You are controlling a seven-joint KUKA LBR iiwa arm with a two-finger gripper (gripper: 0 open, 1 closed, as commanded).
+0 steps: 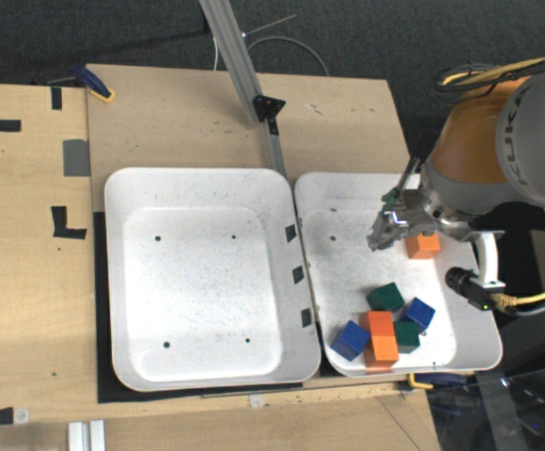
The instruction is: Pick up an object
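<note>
Arm: grey robot arm with an orange band [484,144] enters from the right edge of the frame and reaches over the upper part of the right bin.

Pincer: metal two-finger pincer [385,236] sits low over the right bin's floor, centre-right of the frame; how far it is spread cannot be told from this angle.

Small orange block [426,245]: just to the right of the pincer tip, partly under the wrist hardware; touching or merely beside cannot be told, and it does not show between the fingertips.

Right bin: shallow white plastic bin [334,205], right of centre, speckled floor.

Block cluster: lower part of the right bin, well apart from the pincer.
- dark green cube [385,298] at the top of the cluster
- blue cube [419,314] to its right
- tall orange block [382,335] in the middle, touching its neighbours
- second dark green cube [407,335] just right of the tall orange block
- second blue cube [350,339] at the cluster's left, near the bin's lower wall

Left bin: larger shallow white plastic bin [122,252], its right wall against the right bin.

Surface: light brown wooden surface [160,111] under both bins, black tape marks at the left of the frame.

Pole: grey metal pole [230,40] slants down from the top centre toward the seam between the bins.
</note>
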